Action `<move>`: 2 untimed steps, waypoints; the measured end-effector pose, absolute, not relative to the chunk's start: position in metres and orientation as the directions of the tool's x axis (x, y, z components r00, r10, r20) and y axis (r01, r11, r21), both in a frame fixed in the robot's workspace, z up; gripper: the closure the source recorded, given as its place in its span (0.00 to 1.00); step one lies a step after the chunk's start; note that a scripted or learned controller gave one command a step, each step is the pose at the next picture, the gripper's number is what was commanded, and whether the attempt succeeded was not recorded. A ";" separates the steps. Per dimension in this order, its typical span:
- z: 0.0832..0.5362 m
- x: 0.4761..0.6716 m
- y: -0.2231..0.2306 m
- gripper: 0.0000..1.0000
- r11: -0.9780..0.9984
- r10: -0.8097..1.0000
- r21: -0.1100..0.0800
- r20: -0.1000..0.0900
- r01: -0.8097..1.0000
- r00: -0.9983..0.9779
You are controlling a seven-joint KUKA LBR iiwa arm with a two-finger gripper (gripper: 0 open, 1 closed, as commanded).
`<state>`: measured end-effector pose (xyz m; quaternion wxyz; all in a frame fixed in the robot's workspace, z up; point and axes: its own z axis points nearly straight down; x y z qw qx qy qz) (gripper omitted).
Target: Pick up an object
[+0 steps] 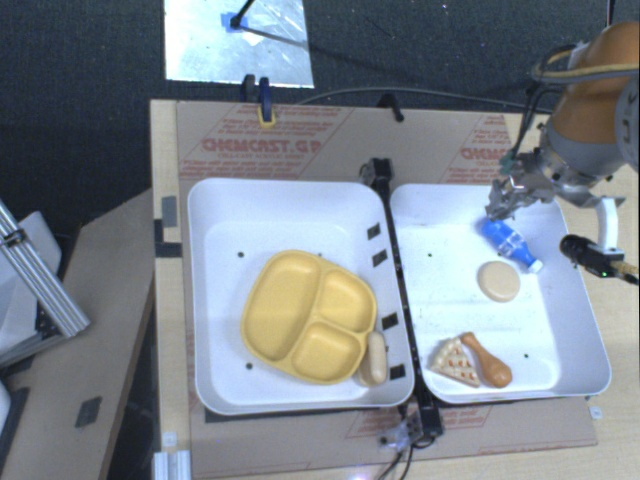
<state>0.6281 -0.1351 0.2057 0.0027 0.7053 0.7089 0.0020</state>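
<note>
My gripper [503, 204] hangs over the far part of the right bin [570, 298], reaching in from the right. Just in front of its tip lies a small blue bottle [510, 242] with a white label, tilted on the bin floor; whether the two touch is unclear. A round beige bun [498, 281] rests a little nearer the camera. At the bin's front lie a waffle-like wedge [453, 361] and a brown drumstick [487, 361], side by side.
The left bin [215, 268] holds a yellow divided plate [310, 315] and a pale bread roll [375, 358] by its right wall. A black divider [392, 268] with clips runs between the bins. A cable crosses behind the bench.
</note>
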 end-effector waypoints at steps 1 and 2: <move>0.260 0.630 -0.135 1.00 0.006 1.000 0.008 -0.002 1.000 -0.006; 0.264 0.631 -0.079 1.00 0.009 1.000 0.003 0.001 1.000 -0.009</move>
